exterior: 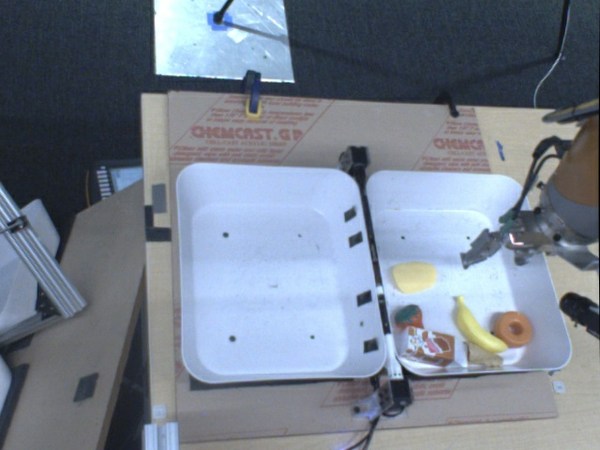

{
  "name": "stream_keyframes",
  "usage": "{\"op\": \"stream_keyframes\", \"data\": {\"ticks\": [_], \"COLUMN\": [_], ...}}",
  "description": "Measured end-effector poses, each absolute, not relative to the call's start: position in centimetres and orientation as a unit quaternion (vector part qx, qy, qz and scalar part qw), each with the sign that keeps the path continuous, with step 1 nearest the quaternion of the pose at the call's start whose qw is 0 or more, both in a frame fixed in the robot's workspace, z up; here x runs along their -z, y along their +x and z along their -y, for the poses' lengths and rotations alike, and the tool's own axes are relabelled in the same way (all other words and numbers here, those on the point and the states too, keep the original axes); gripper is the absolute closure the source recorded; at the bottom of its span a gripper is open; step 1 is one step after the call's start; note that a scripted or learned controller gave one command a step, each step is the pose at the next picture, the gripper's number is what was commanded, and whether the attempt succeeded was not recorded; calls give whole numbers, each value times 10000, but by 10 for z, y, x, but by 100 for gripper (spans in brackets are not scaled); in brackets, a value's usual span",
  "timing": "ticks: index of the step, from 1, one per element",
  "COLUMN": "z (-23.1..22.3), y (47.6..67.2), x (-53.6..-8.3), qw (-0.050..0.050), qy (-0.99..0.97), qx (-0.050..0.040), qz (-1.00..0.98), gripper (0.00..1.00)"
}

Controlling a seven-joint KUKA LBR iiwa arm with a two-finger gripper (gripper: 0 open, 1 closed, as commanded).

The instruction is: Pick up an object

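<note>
In the right bin (441,204) lie a pale yellow rounded piece (413,277), a yellow banana (475,326), an orange ring like a doughnut (513,328), a small red and green piece (408,317) and a red and white packet (428,346). My gripper (481,248) hangs over the right half of that bin, above and to the right of the pale yellow piece. It points left, and nothing shows between its fingers.
The left bin (272,270) sits beside the right one, with a black divider strip (367,251) between them. Both rest on a cardboard sheet (309,125). A silver plate (223,26) lies beyond the bench on dark carpet.
</note>
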State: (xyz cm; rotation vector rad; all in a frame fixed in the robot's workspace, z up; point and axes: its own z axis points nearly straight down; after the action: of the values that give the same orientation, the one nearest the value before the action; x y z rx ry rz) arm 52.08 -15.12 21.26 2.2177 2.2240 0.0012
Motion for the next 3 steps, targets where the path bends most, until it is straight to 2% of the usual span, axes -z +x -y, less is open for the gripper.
{"op": "stream_keyframes", "data": {"ticks": [1,2,3], "z": [138,83,87], "y": [631,671,671], "x": [-98,-85,-97], "qw": [32,20,29], "qy": [7037,7034,7046], "qx": [-19,-17,-21], "qz": [-7105,-7108,-7096], "gripper": [0,0,100]}}
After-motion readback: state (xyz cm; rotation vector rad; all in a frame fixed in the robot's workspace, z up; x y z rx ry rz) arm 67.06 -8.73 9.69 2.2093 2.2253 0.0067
